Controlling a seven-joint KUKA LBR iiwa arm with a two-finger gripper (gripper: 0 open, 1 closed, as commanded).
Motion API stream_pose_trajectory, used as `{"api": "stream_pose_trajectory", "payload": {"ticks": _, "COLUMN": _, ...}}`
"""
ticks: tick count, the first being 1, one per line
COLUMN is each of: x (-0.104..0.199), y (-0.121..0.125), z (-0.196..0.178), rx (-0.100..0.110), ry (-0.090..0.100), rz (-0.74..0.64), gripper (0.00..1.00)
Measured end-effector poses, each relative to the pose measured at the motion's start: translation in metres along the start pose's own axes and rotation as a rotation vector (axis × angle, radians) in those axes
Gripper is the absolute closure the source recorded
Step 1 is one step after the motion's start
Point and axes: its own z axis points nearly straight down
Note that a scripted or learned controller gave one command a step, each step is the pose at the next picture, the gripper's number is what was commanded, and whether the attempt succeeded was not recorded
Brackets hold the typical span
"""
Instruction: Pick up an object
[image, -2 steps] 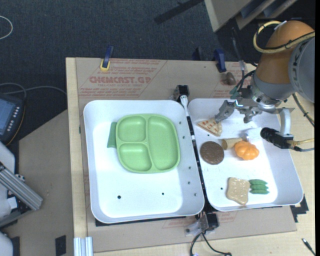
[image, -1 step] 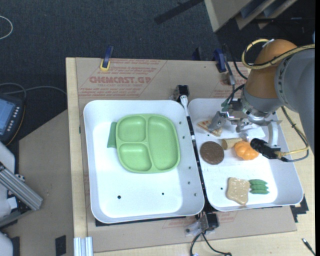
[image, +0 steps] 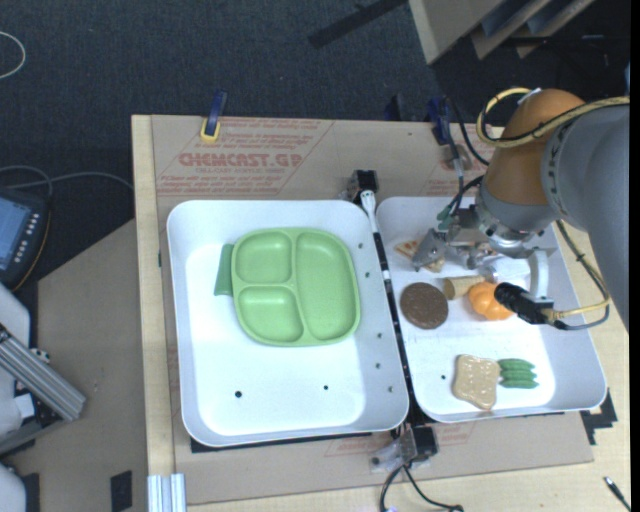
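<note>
Cardboard (image: 250, 150) under the bins reads "CHEMCAST", upside-up along the far edge; in the left bin (image: 200, 300) lies a green tray (image: 296, 285). In the right bin (image: 570, 370) sit a brown disc (image: 424, 305), a biscuit (image: 476, 381), green beans (image: 518, 373) and an orange (image: 487, 301). Gripper (image: 462, 252) hangs low at that bin's far end, whether open or closed I cannot tell; the disc and orange lie just nearer the camera than it, probably the handiest picks.
</note>
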Motion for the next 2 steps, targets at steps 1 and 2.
{"api": "stream_pose_trajectory", "payload": {"ticks": 1, "x": 0.000, "y": 0.001, "z": -0.012, "rx": -0.003, "ry": 0.000, "rz": 0.001, "gripper": 1.00}}
{"api": "stream_pose_trajectory", "payload": {"ticks": 2, "x": 0.005, "y": 0.001, "z": -0.057, "rx": -0.010, "ry": -0.002, "rz": -0.001, "gripper": 1.00}}
